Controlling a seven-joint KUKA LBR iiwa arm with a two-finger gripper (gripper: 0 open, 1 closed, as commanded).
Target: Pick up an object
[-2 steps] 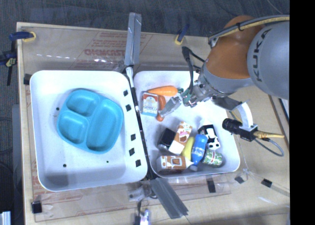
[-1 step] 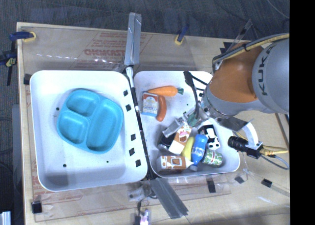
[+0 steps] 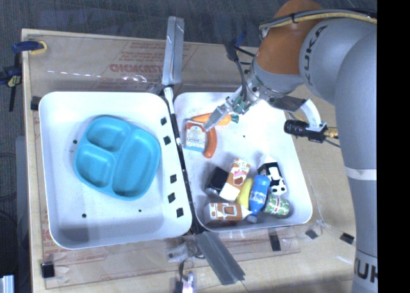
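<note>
You have open floor along the right bin's [image 3: 301, 176] back edge and down its right edge. Its front edge is crowded: a blue bottle [image 3: 259, 193], a yellow piece [image 3: 245, 191], a black block [image 3: 216, 177] and small cartons packed touching. An orange carrot [image 3: 210, 136] and a packet [image 3: 195, 135] block the left edge. In the left bin [image 3: 64, 221], a blue divided plate [image 3: 118, 156] fills the middle, leaving the front edge free.

I see the arm [image 3: 333, 48] reaching in over the right bin [image 3: 298, 157], its hand [image 3: 225, 113] low near the bin's upper left, right at an orange carrot-like piece [image 3: 204, 118]. Just beside that lie a small packet [image 3: 195, 135] and an orange sausage shape [image 3: 210, 144]. A heap of small toys [image 3: 250, 192] crowds the bin's lower part. The left bin [image 3: 57, 157] carries a blue divided plate [image 3: 118, 156].
</note>
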